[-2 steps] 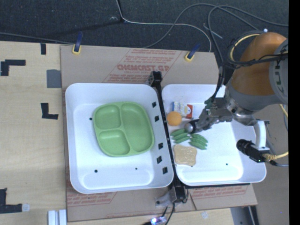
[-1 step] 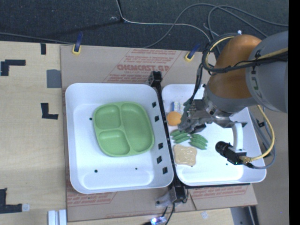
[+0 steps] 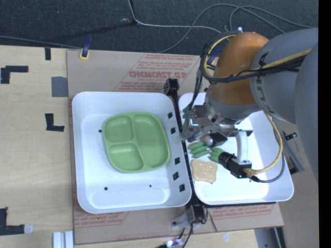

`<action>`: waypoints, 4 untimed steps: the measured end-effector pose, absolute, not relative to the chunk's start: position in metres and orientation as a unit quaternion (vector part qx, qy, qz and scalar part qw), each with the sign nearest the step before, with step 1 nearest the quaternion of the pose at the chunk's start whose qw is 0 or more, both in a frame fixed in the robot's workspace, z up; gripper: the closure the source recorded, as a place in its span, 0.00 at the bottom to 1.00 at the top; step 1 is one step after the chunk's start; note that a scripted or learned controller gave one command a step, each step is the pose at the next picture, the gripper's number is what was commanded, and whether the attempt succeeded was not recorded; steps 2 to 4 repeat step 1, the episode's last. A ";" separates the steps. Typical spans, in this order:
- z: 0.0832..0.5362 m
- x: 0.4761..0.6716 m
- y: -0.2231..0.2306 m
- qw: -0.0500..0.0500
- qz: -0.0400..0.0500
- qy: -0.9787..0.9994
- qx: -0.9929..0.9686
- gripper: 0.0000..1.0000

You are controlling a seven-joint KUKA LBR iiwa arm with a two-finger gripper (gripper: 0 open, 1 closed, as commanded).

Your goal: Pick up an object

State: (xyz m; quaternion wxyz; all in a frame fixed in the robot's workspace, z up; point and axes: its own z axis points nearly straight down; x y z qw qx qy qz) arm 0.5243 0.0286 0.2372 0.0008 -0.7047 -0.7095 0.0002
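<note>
My gripper (image 3: 200,134) hangs low over the left side of the right bin (image 3: 269,190), just under the orange wrist band. Right below it lies a small green ridged object (image 3: 198,150), partly covered by the gripper's body. A flat tan piece shaped like a slice of toast (image 3: 204,171) lies in front of the green object, near the bin's front left corner. Whether the gripper touches the green object is unclear.
The left bin (image 3: 88,190) holds a green divided plate (image 3: 136,141). The wall between the two bins (image 3: 181,154) runs close to the gripper's left. A black fitting with a yellow cable (image 3: 235,165) hangs from the arm over the right bin.
</note>
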 end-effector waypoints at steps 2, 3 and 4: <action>0.232 0.527 0.073 0.001 0.001 -0.709 -0.705 1.00; 0.232 0.527 0.073 0.001 0.001 -0.709 -0.705 1.00; 0.232 0.527 0.073 0.001 0.001 -0.709 -0.705 1.00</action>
